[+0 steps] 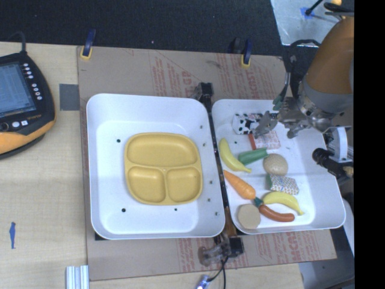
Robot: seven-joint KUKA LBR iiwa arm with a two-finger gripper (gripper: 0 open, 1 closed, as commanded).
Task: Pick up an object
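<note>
The gripper (263, 125) hangs low over the far part of the right bin (325, 212), beside the toy cow (244, 125); I cannot tell its state. This looks like the approach: next, settle onto one toy and lift

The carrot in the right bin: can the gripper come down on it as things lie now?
Probably yes. The carrot lies uncovered, and the gripper hangs above the bin's far end. But a banana touches its upper end, so space there is tight.
</note>
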